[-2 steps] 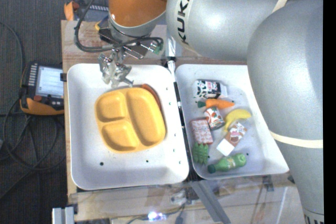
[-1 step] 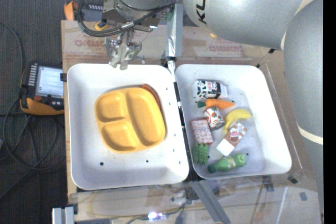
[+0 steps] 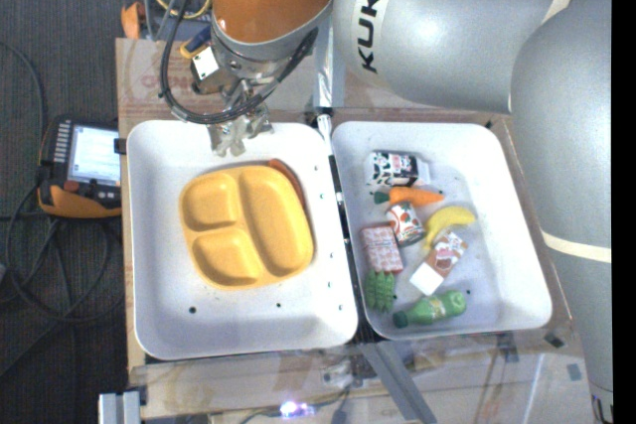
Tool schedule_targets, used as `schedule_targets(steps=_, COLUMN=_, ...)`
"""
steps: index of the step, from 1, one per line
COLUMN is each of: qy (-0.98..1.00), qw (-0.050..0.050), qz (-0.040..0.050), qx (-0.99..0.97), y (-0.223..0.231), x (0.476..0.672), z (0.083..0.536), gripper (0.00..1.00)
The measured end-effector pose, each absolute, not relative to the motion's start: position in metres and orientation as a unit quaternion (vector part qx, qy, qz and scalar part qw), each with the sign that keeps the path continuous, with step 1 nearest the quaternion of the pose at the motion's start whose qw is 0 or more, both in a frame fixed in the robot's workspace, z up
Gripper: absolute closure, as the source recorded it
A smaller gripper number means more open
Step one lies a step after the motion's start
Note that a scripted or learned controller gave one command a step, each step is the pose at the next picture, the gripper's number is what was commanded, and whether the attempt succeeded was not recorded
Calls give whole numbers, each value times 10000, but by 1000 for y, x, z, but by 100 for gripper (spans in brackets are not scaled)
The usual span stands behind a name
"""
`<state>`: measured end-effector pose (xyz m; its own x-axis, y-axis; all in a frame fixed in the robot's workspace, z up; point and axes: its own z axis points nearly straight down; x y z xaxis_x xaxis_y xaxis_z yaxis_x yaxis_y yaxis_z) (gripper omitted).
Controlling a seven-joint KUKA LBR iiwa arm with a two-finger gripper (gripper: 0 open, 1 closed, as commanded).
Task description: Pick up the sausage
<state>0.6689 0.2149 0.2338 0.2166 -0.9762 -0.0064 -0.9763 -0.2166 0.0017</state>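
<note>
The gripper hangs over the far edge of the left bin; whether it is spread or pressed together cannot be told. "KUKA" reads on the grey arm to its right. Just nearer than it lies a yellow divided tray, and the sausage peeks out, mostly hidden, behind the tray's far right rim. Further right, the right bin holds a banana, carrot and small packets.

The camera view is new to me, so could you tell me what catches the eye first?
The grey arm with its orange band fills the top, its gripper hanging over the left bin's far edge. A yellow divided tray dominates that bin, a reddish-brown piece showing at its far right edge. Small toy foods crowd the right bin.
</note>
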Motion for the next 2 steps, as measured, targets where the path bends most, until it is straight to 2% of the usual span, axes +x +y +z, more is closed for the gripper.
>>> schedule_targets(steps=1, qy=4821, qw=23, qz=33, qx=-8761, y=233, x=669, z=238, gripper=100)
schedule_targets(steps=2, qy=3196, qw=17, qz=38, qx=-9476, y=234, x=668, z=211, gripper=100)
